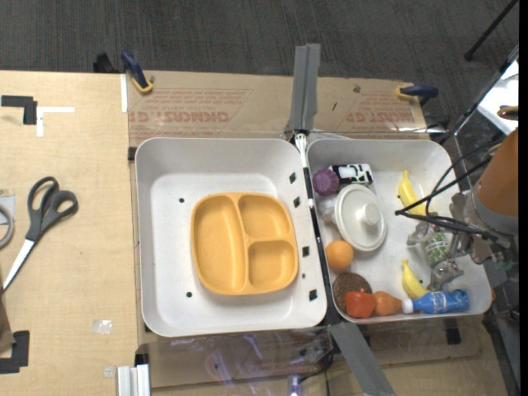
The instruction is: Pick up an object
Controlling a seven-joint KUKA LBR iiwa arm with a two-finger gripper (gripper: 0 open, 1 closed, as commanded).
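Gripper point(445, 262) hanging low at the right bin's point(375, 145) 3 o'clock side, can't tell if it's gripping anything, sitting just over a yellow banana point(412, 280) and blue bottle point(437, 303), orange divided tray point(245, 242) chilling in the left bin point(157, 246).

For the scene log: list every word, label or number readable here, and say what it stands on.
"CHEMICAL GU..." (uncertain): red print, upside down, on the cardboard sheet behind the left bin.
Red print on the cardboard behind the right bin: too blurred to read.
Black-and-white package in the right bin: white marks, unreadable.
Blue bottle label: too small to read.
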